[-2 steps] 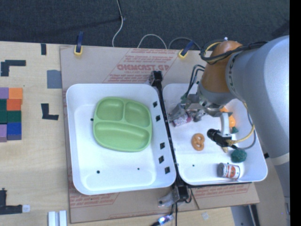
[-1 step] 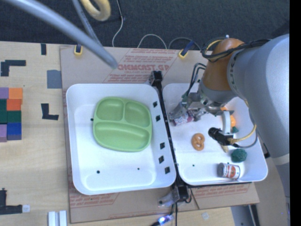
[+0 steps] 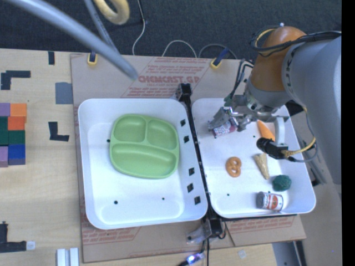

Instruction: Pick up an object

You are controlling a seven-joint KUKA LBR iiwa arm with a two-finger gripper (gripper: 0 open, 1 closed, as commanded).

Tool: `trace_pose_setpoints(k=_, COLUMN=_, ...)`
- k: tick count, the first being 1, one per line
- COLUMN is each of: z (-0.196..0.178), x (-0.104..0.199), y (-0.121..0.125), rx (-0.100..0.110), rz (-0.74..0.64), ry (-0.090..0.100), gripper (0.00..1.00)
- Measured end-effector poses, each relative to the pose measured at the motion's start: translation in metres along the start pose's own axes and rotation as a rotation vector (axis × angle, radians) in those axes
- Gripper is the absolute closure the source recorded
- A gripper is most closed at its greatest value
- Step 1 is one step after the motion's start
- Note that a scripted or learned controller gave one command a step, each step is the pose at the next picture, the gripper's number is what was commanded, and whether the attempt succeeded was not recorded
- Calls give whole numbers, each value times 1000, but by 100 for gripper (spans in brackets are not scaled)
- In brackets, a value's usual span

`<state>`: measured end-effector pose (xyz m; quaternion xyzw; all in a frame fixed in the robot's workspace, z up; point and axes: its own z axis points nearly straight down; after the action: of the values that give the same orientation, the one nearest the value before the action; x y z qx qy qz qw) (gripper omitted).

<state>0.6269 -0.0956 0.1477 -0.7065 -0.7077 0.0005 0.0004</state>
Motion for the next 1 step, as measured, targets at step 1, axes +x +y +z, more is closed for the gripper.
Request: trace_pose_setpoints(k=1, z=-60, x=1, y=-3, rx=0, rz=0, ry=0, gripper=100)
